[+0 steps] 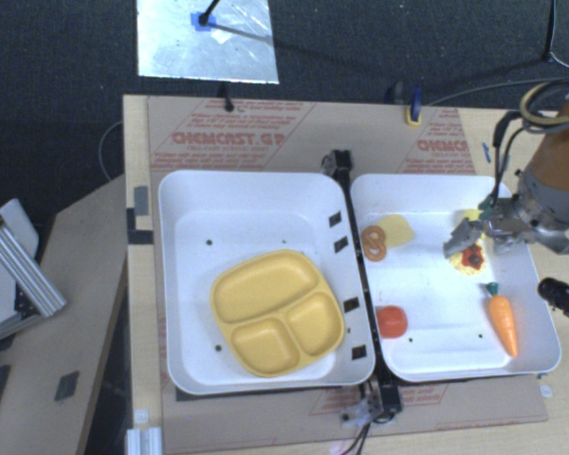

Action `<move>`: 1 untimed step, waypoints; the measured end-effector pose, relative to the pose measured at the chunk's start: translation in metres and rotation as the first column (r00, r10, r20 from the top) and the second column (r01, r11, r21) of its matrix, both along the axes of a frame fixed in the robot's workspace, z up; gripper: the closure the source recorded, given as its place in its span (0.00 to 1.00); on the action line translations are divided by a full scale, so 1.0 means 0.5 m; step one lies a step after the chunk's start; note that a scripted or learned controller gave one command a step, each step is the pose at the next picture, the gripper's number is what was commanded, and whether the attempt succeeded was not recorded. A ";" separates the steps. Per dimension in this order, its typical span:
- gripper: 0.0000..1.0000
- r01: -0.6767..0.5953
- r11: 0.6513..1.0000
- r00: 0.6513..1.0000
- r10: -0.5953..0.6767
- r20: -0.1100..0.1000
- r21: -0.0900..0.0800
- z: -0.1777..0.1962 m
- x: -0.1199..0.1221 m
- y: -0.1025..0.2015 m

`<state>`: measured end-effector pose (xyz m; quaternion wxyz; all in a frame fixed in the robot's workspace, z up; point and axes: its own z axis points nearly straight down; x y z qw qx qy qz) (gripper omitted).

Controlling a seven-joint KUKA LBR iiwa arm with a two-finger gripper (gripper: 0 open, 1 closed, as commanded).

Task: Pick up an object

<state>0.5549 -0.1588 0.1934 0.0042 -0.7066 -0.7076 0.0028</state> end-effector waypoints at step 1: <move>0.00 -0.003 1.000 1.000 0.003 0.011 -0.002 0.012 0.006 0.000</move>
